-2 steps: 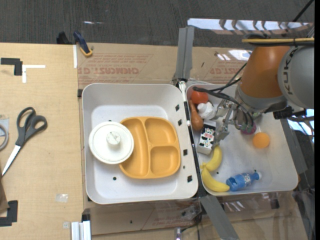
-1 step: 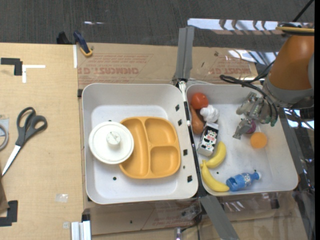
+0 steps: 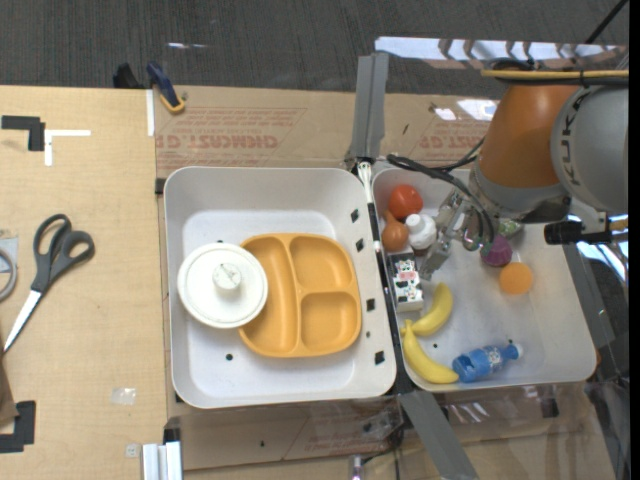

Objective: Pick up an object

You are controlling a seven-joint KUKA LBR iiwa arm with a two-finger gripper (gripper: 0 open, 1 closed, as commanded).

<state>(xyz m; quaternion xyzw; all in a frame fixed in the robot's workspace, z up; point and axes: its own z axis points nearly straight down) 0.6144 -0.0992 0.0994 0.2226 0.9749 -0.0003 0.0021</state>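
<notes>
My gripper (image 3: pixel 445 236) hangs low over the back left of the right bin (image 3: pixel 545 363), fingers pointing down-left. Right beside it lie a red tomato (image 3: pixel 404 201), an orange-brown fruit (image 3: pixel 395 234) and a white round piece (image 3: pixel 421 232); whether the fingers touch any of them is unclear. A small printed box (image 3: pixel 405 283) lies just below. Two bananas (image 3: pixel 432 311) (image 3: pixel 427 361) and a blue bottle (image 3: pixel 485 361) lie toward the front. An orange ball (image 3: pixel 516 278) and a purple item (image 3: pixel 496 252) rest to the gripper's right.
The left bin (image 3: pixel 190 368) holds a yellow divided plate (image 3: pixel 305 298) and a white lidded bowl (image 3: pixel 223 284). Scissors (image 3: pixel 50 258) lie on the bench far left. The divider wall between the bins runs close to the gripper's left.
</notes>
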